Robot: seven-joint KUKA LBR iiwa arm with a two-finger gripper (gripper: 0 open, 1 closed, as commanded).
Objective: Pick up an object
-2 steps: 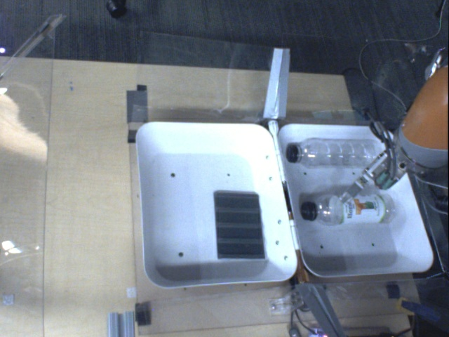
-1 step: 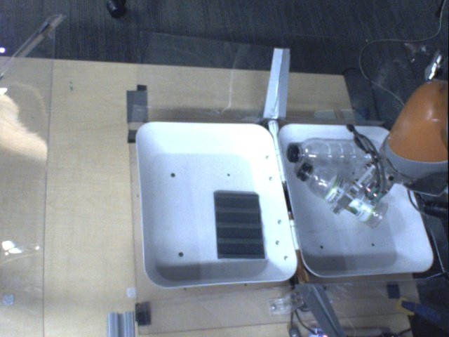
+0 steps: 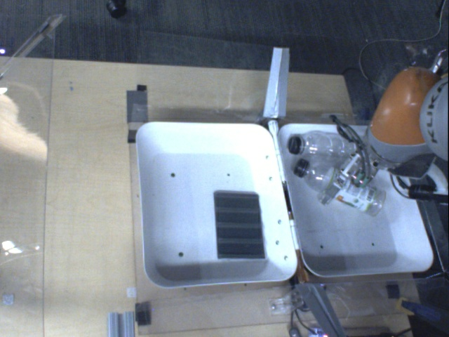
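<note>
The wooden bench (image 3: 77, 209) is stretching under everything, w/ a clear glossy sheet lying over its left part. On it the two white bins are sitting side by side, rims nearly touching. The left bin (image 3: 168, 188) is the bigger-looking one from this angle & is holding a dark ribbed rectangular block (image 3: 239, 224), lying flat, a bit right of centre & toward the near wall. The right bin (image 3: 393, 255) is where I'm working.

My arm (image 3: 407, 111) is reaching in from the right, orange band showing above the wrist, & it's hanging over the far half of the right bin. Under & beside it, clear plastic bottles are lying on their sides: one w/ a black cap (image 3: 295, 144) up near the far-left corner, a second black cap (image 3: 302, 167) just below it, bottle bodies overlapping toward my wrist. Another clear bottle w/ a label (image 3: 363, 200) is lying nearer the bin's middle.

My gripper (image 3: 349, 176) is sitting low among those bottles, pointing left-down. Can't tell how wide my fingers are standing, or whether anything's btwn them – glare & clear plastic are blurring it all.
</note>
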